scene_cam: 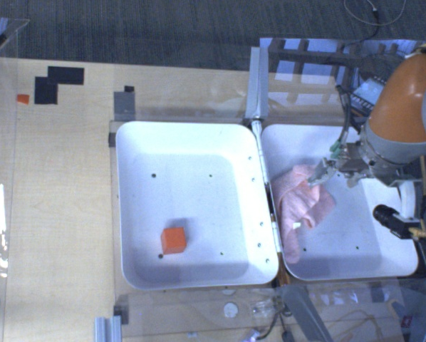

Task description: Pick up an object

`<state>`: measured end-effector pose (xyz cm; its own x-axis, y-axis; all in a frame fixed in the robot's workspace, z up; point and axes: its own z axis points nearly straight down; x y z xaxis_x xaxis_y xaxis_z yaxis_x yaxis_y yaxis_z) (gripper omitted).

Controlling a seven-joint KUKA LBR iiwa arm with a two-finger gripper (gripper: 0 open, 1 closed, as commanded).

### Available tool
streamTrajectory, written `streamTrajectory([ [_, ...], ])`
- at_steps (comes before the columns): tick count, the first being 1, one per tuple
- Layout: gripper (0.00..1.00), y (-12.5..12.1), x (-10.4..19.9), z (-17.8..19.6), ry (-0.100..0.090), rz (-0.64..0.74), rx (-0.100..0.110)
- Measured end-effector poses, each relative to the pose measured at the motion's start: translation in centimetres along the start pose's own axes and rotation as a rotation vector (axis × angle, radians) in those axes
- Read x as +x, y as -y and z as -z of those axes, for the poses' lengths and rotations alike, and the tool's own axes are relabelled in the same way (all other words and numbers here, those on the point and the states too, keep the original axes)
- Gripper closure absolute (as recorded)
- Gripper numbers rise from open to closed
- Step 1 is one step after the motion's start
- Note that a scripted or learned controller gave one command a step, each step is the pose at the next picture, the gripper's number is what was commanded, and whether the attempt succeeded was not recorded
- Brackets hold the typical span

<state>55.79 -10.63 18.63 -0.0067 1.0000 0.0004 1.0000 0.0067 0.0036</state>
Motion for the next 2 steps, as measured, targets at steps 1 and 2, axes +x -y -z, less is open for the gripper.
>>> streamTrajectory([
  [1,0.0,1.1,-4.8,-9.0,0.002,0.031,-0.007],
  [2,0.0,-2.1,-2.3,-9.5,0.003,0.059,-0.014],
])
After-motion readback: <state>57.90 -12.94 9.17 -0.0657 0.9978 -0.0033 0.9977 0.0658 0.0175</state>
